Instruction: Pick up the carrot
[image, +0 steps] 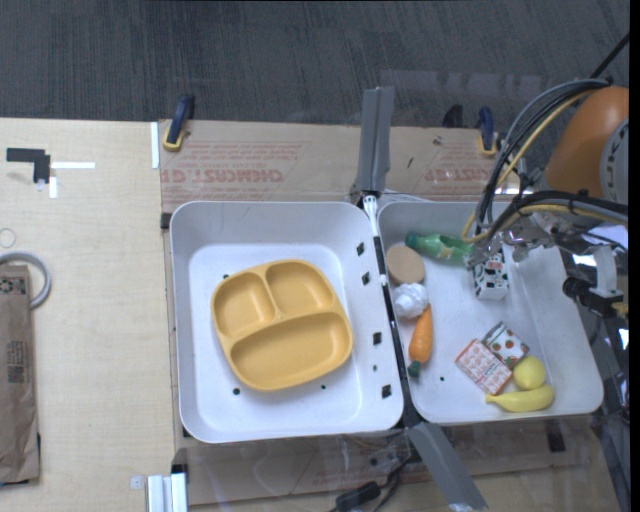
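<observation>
Two white bins sit on my surface; the carrot lies below-left of the jaws, near the divider. Approach step: I can't tell their state; next, descend over it.

Single fixed camera, mounted above the counter, looking down at a slant; far edge of the scene sits at frame top, near edge at bottom. Distance is moderate: both white bins fit whole, the left bin near centre and the right bin toward the right side, with bare counter spreading left. The arm enters from the right edge, upper part cropped.
</observation>
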